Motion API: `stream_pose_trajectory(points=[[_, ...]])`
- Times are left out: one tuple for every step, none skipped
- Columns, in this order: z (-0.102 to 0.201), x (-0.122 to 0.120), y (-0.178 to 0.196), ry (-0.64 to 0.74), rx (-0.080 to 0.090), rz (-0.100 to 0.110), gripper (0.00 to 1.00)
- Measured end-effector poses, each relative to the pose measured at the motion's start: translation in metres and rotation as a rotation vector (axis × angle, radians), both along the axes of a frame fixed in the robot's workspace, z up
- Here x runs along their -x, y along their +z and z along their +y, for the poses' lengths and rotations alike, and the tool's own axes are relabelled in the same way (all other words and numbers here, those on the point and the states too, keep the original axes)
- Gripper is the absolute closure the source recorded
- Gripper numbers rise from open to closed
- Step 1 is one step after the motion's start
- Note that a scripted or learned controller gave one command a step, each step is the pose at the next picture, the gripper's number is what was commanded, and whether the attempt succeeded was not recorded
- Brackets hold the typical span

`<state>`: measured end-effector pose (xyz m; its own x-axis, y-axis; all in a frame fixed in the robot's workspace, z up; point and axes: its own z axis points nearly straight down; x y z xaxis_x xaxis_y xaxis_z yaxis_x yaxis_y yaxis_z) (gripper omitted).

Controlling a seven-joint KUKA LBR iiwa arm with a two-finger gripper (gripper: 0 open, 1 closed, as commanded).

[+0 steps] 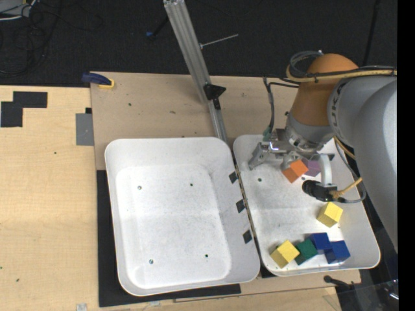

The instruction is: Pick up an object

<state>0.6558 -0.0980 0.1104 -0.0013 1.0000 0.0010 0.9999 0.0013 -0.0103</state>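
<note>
The gripper (pixel 280 149) hovers at the right bin's (pixel 272 238) twelve o'clock, just beside an orange block (pixel 296 170), its grip apparently indiscernible.

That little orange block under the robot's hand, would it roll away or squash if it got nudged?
The orange block looks like a flat-faced cube, so it would probably slide or tip over rather than roll. Its crisp edges suggest something stiff, not squashy. It seems small beside the gripper, so it is likely light, and the right bin looks smooth enough for it to skid.
</note>
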Motion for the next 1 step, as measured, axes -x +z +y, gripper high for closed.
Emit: stream_pose_trajectory(points=[[0.0015,0.0,-0.0204,0.0,0.001,-0.007,0.0]])
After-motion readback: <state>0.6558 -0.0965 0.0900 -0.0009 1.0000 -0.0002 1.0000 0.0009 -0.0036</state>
